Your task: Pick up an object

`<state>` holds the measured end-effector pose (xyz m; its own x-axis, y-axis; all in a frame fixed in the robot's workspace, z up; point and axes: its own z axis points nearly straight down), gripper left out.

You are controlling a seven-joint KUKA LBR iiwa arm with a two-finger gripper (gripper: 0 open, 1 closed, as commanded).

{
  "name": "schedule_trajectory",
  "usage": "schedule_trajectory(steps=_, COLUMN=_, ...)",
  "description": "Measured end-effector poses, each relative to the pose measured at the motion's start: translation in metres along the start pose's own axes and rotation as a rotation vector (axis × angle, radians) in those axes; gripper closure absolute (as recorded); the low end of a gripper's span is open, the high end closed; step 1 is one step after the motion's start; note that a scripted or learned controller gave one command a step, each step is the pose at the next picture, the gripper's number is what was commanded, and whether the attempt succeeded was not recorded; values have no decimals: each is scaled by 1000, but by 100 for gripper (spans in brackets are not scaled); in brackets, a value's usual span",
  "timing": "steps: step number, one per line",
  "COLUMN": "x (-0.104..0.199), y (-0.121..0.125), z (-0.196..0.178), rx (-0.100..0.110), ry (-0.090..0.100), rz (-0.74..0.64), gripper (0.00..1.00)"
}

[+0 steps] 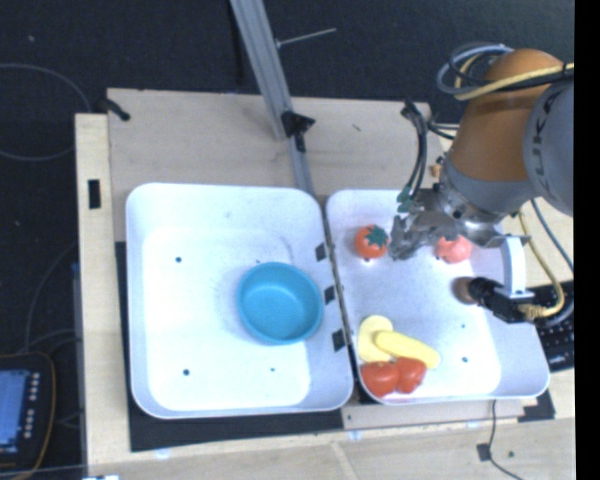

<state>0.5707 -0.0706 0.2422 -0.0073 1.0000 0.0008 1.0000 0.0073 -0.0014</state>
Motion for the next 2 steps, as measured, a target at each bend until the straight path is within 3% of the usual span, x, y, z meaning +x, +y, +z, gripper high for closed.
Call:
schedule_trajectory(steps=1, x=51, y=-10, z=-11, rx=2, ry=4, rz=-3, gripper=100)
schedule_trajectory(steps=2, x=105, y=-18, z=4, rx=3, ry=0, rz=-1, gripper=100)
